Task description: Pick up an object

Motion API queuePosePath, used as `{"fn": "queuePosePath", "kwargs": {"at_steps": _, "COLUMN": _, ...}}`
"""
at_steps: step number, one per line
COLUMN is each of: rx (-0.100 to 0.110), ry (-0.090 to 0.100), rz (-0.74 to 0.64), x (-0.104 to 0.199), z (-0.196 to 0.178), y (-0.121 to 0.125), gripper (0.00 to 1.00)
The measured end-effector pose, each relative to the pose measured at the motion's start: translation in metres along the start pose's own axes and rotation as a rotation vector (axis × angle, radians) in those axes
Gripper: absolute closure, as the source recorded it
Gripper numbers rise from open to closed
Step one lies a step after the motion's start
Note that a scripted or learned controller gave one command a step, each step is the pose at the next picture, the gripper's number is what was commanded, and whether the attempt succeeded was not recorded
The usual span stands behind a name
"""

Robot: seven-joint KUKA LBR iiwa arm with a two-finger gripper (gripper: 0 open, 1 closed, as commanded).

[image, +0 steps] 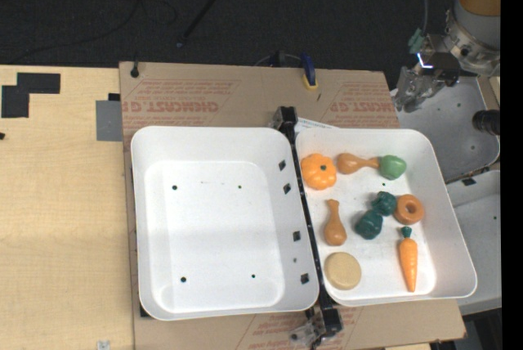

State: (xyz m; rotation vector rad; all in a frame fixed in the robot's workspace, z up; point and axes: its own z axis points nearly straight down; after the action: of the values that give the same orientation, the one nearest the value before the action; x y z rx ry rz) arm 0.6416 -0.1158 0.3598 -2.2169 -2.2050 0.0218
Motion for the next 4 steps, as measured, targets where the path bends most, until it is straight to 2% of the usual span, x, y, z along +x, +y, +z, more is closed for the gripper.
{"fn": "queuePosePath", "kwargs": {"at_steps": 1, "rx": -0.025, "ry": 0.001, "rz": -0.014, "x": 0.087, "z": -0.076, "y": 0.001, "gripper": 1.0}}
{"fn": "queuePosePath", "kwargs": {"at_steps": 2, "rx": -0.03, "ry": 0.0, "rz": -0.01, "x": 0.13, "z": -0.185, "y": -0.002, "gripper": 1.0}}
{"fn": "queuePosePath", "kwargs": {"at_steps": 3, "rx": -0.011, "ry": -0.003, "rz": 0.003, "x": 0.036, "z": -0.128, "y": -0.001, "gripper": 1.0}}
{"fn": "queuePosePath", "kwargs": {"at_steps": 4, "rx": -0.022, "ry": -0.002, "rz": -0.006, "x": 0.029, "z": -0.18, "y": -0.001, "gripper": 1.0}}
